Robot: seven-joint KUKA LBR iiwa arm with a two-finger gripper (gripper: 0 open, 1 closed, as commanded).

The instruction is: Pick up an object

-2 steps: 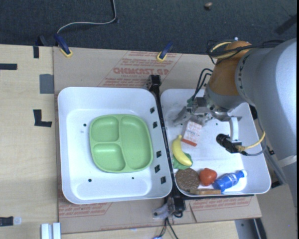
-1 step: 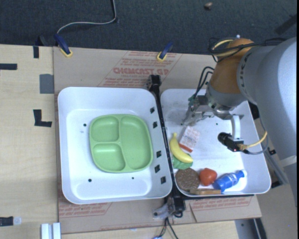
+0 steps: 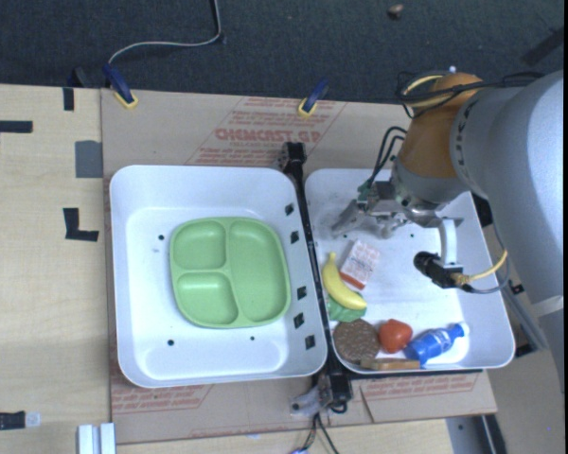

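Camera view: the two-finger metal gripper [image 3: 371, 218] hovers spread open, grasping nothing, at the right white bin's [image 3: 492, 343] upper left, just above the small red-and-white carton [image 3: 359, 263] mid-bin.

plate [image 3: 231, 270] in left bin [image 3: 133, 253], banana [image 3: 342, 288] in right bin [image 3: 488, 320]

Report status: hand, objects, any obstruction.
Hand low in right bin, nothing visibly gripped. Banana, small packet, tomato, bottle loose. Nothing blocking.
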